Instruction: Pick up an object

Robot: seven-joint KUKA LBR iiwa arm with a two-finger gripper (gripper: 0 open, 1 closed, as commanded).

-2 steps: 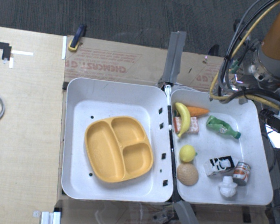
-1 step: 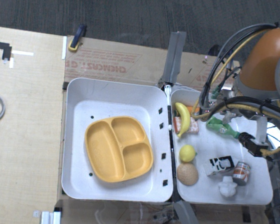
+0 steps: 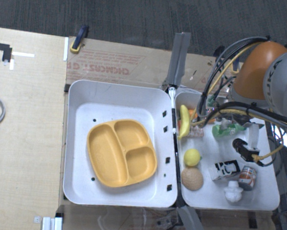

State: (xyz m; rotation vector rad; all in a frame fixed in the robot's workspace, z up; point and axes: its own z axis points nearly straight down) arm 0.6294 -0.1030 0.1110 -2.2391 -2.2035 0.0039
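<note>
Banana (image 3: 184,121): lies at the upper left of the right bin (image 3: 267,203), against its left wall, long axis running 12 to 6 o'clock; the pincer (image 3: 203,120) sits just beside it at 3 o'clock, its state cannot be told behind cables and wrist. Below the banana, toward 6 o'clock: a lemon (image 3: 192,156), then a brown round object (image 3: 193,179), both apart from it. Room is tight at the wall; the left bin (image 3: 83,105) carries a yellow divided plate (image 3: 122,152) on the bench (image 3: 24,124).
</note>
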